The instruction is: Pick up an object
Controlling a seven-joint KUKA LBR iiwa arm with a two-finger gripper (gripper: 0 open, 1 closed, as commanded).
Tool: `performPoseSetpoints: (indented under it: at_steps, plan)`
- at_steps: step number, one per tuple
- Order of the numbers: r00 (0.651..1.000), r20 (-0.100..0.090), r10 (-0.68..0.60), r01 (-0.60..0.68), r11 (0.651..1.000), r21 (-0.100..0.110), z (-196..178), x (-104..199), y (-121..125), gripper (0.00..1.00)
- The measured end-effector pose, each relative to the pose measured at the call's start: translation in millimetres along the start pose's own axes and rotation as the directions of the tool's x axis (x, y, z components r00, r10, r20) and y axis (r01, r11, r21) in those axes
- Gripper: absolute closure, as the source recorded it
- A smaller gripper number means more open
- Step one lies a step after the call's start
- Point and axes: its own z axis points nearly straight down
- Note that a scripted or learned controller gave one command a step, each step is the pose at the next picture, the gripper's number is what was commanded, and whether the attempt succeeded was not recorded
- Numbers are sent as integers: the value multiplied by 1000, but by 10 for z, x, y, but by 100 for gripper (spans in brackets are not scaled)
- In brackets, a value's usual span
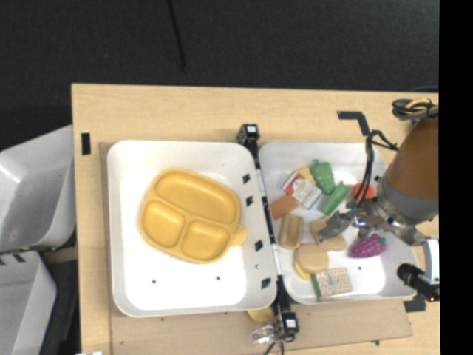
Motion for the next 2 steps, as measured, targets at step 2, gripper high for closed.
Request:
performPoseSetpoints:
  at_steps: [2]
  plan:
    - [1000, 1, -4, 4, 1000, -13, -937, 693, 43, 0]
